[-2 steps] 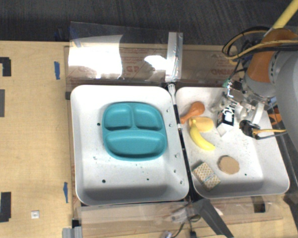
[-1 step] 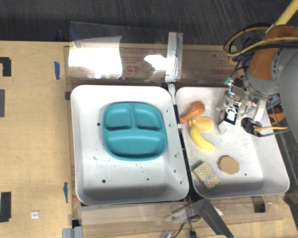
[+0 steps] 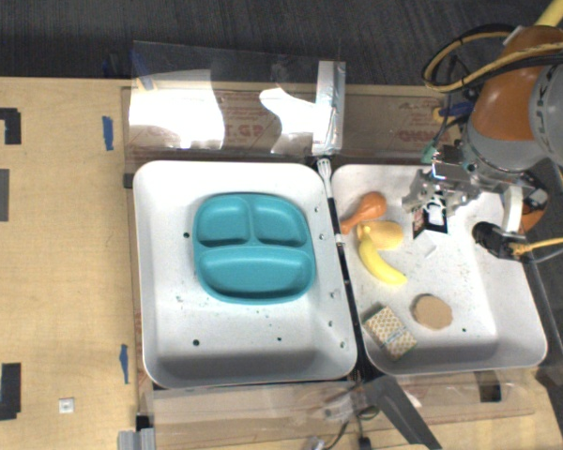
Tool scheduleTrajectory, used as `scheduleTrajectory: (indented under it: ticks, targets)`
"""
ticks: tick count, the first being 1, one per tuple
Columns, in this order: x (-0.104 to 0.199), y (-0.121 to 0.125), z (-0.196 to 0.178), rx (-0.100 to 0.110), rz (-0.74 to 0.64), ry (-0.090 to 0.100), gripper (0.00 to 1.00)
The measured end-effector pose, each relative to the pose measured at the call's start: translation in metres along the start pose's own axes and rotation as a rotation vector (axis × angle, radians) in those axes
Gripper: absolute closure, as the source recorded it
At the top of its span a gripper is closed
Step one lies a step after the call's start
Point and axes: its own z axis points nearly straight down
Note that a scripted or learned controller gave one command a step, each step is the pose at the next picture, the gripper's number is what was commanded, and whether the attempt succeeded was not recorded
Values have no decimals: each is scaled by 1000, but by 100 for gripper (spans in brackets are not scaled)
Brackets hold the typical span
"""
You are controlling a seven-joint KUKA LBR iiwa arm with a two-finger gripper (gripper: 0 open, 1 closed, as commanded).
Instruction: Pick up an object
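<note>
Arm parked over the right bin, nothing picked up as far as I can see

The gripper (image 3: pixel 434 198) hangs near the bin's (image 3: pixel 507 345) back edge, just right of the banana (image 3: pixel 380 256) and carrot (image 3: pixel 362 207); can't tell its grip

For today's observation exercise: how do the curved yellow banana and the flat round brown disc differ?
The curved yellow banana is long and bent; the flat round brown disc is circular. The banana lies nearer the bins' divider, touching an orange carrot-shaped piece; the disc lies apart. Both rest in the right white bin.
</note>
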Motion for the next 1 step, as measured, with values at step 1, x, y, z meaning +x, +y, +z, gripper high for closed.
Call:
scheduleTrajectory:
  ticks: [1]
  targets:
    - [52,-13,-55,-4,-266,-1,100]
